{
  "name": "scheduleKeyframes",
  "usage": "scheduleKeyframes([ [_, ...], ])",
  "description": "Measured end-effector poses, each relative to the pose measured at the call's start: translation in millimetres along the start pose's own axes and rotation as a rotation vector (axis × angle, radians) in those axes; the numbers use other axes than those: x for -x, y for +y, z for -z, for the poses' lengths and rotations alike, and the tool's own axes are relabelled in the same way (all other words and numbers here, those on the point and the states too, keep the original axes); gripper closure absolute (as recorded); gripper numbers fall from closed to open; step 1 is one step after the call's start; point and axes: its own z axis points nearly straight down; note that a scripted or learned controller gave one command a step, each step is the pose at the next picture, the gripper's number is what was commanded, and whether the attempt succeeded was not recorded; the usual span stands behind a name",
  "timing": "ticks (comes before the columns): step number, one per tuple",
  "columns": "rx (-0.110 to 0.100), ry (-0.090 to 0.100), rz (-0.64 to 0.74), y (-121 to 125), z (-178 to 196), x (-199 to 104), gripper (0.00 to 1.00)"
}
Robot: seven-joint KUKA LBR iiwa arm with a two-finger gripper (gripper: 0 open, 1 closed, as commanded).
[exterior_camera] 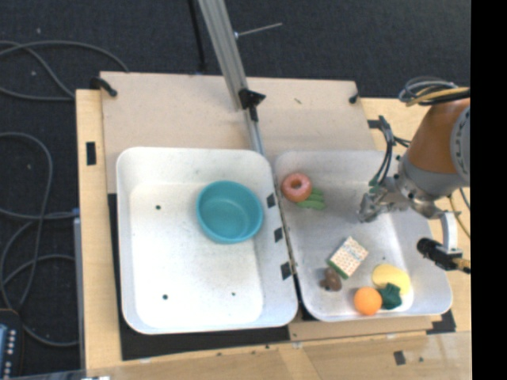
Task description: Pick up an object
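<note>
My gripper (369, 209) hangs over the right bin (412, 236), near its upper right part, above bare bin floor. It holds nothing that I can see. In this bin lie a pink ring (296, 187) with a green piece (314, 200) beside it at the upper left. Near the front are a patterned block (348, 256), a small brown object (331, 279), an orange ball (367, 301), a yellow object (390, 276) and a dark green piece (390, 296). A teal bowl (230, 210) sits in the left bin (158, 291).
A slanted metal pole (230, 54) rises from behind the bins, ending at a clamp near their shared wall. The arm's orange band (434, 141) and cables crowd the right bin's upper right corner. Black cables lie on the floor at the left.
</note>
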Motion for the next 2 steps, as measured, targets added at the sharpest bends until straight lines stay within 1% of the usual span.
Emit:
scheduleKeyframes([
  [2,0.002,0.002,0.007,6.1,92.5,-10.5,1.00],
])
